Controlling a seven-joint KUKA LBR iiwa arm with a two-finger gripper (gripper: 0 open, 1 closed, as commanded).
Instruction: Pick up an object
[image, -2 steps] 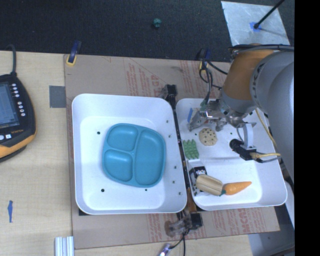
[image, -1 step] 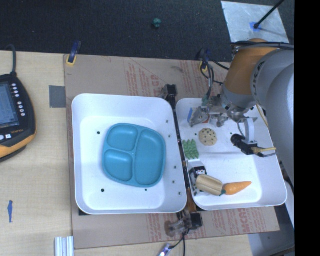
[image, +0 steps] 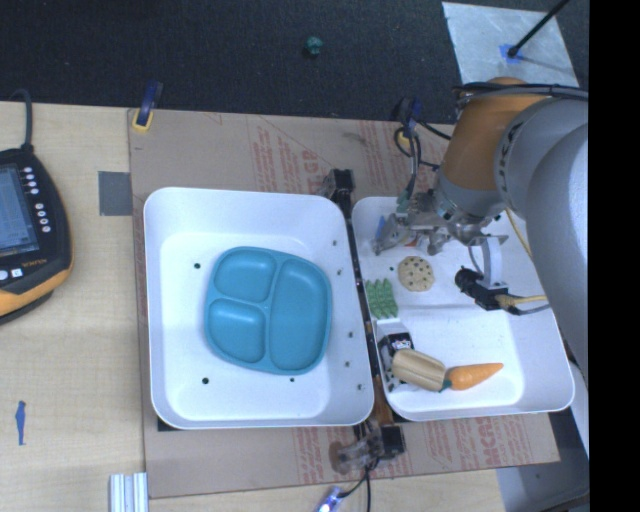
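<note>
Wooden surface (image: 70, 400) carries the left bin (image: 180, 400) with a blue plate (image: 268, 310), and the right bin (image: 530, 390). My claw (image: 418, 232) hangs over the right bin's 11 o'clock corner; released or clenched, I cannot tell. Cookie (image: 415, 272) lies at its 6 o'clock.

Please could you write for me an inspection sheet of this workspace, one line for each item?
surface: left bin and right bin, both white, side by side on cardboard over a wooden bench.
job's things: in the right bin, cookie, green block, roll and carrot; the roll and carrot touch.
clutter: blue plate in the left bin; black thing beside the roll.
grippers: pincer at the right bin's far end, just beyond the cookie; no thing seen in it.
cables: black cable behind the right bin.
surroundings: pendant at the left; green bit on the dark floor.
</note>
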